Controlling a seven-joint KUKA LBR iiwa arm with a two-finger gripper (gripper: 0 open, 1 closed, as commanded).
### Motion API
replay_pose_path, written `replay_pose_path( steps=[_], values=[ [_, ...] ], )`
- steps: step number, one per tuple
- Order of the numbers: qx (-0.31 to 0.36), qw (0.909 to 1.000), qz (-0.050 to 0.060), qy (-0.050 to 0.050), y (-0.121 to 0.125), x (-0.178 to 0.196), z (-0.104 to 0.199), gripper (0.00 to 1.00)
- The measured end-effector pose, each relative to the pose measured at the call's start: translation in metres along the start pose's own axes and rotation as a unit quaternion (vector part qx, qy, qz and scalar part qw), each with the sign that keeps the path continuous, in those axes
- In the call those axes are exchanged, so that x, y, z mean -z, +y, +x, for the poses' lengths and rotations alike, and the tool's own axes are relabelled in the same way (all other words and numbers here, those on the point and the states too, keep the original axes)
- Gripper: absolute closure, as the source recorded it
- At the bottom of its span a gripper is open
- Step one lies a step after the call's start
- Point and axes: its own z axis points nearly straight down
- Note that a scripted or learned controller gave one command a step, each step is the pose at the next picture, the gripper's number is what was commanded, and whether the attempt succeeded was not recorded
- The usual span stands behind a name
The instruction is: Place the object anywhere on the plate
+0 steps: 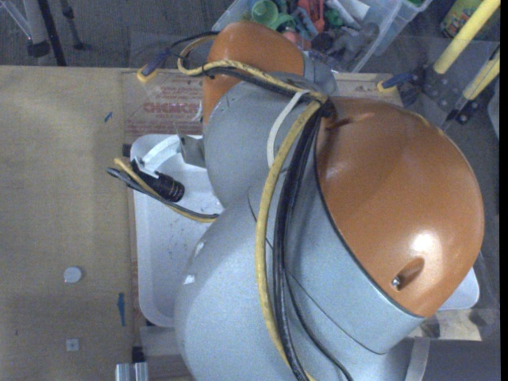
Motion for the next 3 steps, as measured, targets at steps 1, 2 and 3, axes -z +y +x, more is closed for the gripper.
replay_pose_path(
  steps=[1, 2, 3],
  values=[
    [0.146, 0.9893, 0.001, -0.003, -0.015, -0.005, -0.066, 1.00],
    [0.265, 0.9642, 0.001, -0.002, -0.019, 0.065, -0.101, 1.00],
    [0.463, 0.8862, 0.002, -0.003, 0.014, 0.016, -0.116, 1.00]
  ],
)
